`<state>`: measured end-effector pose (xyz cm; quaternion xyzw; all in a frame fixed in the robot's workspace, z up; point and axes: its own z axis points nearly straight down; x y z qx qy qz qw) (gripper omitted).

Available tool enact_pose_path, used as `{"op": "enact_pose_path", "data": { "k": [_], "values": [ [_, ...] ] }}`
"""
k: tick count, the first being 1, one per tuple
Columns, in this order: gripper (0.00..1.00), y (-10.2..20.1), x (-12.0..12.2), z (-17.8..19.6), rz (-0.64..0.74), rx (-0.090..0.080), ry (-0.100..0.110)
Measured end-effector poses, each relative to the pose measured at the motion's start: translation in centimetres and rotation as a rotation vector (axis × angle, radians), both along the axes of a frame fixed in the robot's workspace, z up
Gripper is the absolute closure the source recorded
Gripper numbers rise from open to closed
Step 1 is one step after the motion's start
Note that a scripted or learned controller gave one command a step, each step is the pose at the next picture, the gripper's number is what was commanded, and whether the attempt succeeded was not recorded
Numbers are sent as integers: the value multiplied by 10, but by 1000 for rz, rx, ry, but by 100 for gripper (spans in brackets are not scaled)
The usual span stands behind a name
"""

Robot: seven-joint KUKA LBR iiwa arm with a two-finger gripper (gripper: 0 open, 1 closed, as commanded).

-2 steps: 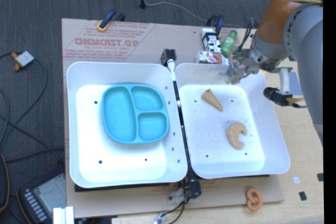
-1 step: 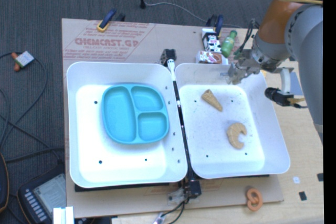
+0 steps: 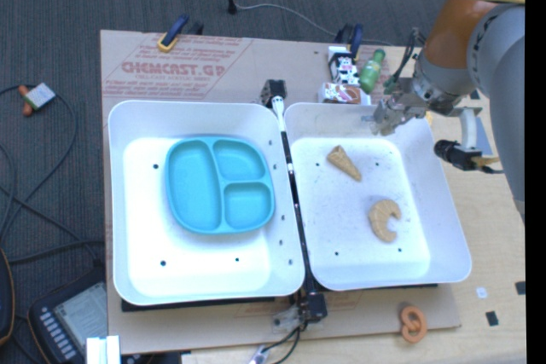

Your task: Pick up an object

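Tan against white: two small food-like pieces lie in the right-hand shallow white plastic bin (image 3: 444, 209) as my grey arm with the orange band (image 3: 465, 21) reaches in from the right, its gripper (image 3: 388, 122) hanging over that bin's far rim. From this slanted overhead camera I cannot tell how the gripper is set, and I see nothing in its grasp.

A tan wedge-shaped piece (image 3: 345, 162) rests near the bin's middle toward the far side; a tan curved, crescent-like piece (image 3: 385, 219) sits nearer the front, well apart from the first. The left-hand shallow white bin (image 3: 136, 268) carries a light-blue three-compartment plastic tray (image 3: 220, 184).

My worry, watching remotely, is the gripper's position. It sits at the rim, beside a green bottle and small colourful packaging (image 3: 354, 77) on the brown cardboard-covered tabletop (image 3: 188, 68), not above either piece. A straight descent from here would likely meet the sloped bin wall or close on air. Both pieces are low and flat, so a shallow grasp could slide off them, and a push could skid the wedge toward the wall. The crescent's open curve may let it twist out of a pinch.
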<state>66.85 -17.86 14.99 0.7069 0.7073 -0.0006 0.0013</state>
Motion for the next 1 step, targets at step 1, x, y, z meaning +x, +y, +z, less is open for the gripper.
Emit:
{"op": "enact_pose_path", "data": {
  "k": [1],
  "values": [
    [100,-2,0,10,1,1,-1]
  ]
}}
